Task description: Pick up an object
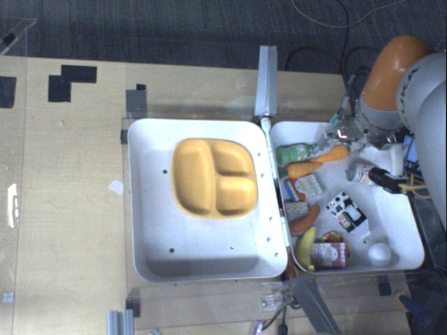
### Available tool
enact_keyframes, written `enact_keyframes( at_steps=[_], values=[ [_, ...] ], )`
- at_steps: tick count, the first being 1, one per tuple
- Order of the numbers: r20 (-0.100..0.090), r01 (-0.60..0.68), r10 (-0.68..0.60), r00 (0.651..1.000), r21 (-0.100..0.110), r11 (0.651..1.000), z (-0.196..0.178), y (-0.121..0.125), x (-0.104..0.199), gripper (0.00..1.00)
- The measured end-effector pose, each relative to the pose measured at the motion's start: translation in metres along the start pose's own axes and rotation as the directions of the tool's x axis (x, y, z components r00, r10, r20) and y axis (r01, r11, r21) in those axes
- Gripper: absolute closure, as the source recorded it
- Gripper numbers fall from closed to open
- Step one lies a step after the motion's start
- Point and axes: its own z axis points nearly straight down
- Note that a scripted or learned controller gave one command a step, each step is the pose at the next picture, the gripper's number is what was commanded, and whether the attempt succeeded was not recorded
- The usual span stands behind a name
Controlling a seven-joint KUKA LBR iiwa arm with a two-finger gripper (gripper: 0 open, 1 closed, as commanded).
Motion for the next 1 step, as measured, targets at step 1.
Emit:
enact_keyframes(
  at_steps=[1],
  values=[
    [-0.004,0.012,-0.012,1.0,-0.006,1.0,-0.0025,-0.0036,0.0018,0.0]
  ],
)
